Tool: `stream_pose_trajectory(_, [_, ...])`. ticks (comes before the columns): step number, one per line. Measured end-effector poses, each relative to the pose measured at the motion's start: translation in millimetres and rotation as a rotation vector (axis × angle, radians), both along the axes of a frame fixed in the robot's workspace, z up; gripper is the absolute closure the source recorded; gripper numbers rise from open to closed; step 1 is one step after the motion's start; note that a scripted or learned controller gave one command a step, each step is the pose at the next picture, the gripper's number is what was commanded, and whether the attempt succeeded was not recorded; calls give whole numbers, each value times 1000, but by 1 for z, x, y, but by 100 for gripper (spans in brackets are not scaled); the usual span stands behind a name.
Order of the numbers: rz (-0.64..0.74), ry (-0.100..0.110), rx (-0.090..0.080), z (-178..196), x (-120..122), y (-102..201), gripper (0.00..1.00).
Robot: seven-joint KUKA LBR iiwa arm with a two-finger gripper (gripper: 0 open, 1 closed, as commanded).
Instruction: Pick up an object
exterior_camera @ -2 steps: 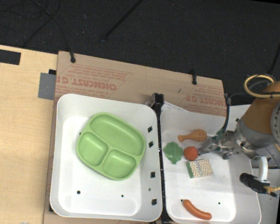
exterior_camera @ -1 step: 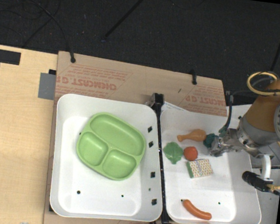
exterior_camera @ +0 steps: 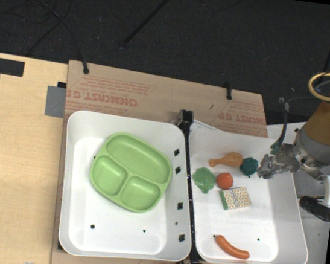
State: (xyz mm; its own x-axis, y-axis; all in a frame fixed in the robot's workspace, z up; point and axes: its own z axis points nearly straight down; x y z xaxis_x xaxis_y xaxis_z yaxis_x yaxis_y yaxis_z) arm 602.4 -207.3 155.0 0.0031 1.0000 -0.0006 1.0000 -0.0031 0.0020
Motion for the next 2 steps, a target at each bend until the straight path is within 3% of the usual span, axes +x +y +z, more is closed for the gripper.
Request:
stream_pose_trajectory(1, [5,-1,0,44,4,4,100])
stream_pose_trajectory(2, [5,2,1,63,4,4,100])
